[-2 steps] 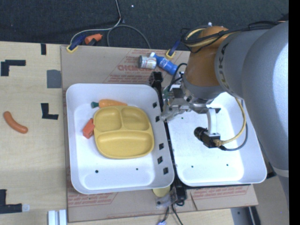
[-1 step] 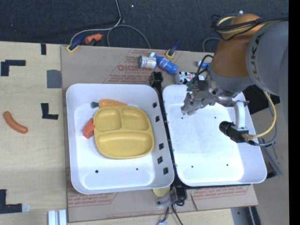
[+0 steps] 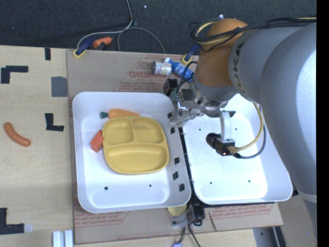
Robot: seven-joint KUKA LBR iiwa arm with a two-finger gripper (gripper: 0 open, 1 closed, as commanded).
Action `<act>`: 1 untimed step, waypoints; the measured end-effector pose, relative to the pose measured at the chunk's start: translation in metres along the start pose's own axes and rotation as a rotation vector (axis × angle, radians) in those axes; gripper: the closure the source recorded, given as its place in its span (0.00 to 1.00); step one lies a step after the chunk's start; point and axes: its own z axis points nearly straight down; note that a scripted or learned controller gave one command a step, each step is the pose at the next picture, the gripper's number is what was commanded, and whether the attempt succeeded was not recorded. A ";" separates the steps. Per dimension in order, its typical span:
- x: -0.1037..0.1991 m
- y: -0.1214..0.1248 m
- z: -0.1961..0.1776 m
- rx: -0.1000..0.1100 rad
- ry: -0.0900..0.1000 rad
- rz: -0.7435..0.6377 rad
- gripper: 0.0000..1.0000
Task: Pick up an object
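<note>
We note cardboard (image 3: pixel 97 71) beneath two bins; left bin (image 3: pixel 118 189) holds a yellow tray (image 3: pixel 136 144). Arm (image 3: pixel 267 60) leans over right bin (image 3: pixel 257 184), gripper (image 3: pixel 180 111) between the bins; whether it grips anything we cannot tell.

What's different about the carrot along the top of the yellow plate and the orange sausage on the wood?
The carrot lies inside the left bin; the sausage lies outside on the wooden bench. The carrot has a green end; the sausage has none. Both are long and orange.
</note>
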 end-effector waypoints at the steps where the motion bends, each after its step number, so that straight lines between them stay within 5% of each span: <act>1: -0.025 -0.005 0.022 0.002 -0.001 0.005 1.00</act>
